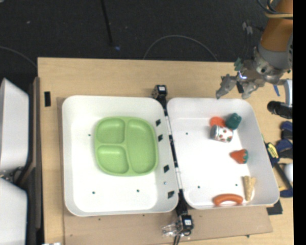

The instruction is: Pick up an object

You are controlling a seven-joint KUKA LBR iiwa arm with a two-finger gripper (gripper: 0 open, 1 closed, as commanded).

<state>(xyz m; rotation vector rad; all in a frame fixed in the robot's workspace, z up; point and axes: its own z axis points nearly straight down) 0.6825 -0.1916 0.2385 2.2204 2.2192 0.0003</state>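
My gripper (234, 89) hangs over the bench just beyond the far rim of the right bin (204, 152), with two grey fingers spread apart and nothing between them. In that bin, close under the gripper, lie an orange piece (216, 121), a teal piece (234, 120) and a white spotted object (222, 133). Farther toward the front sit a red-orange toy with a green top (239, 156), a tan wedge (249, 187) and an orange ring-shaped piece (227, 200).
The left bin (76, 188) holds a green divided plate (126, 145). A black divider with clips (169, 152) runs between the bins. Blue and dark tools (281, 137) lie on the bench at the right edge.
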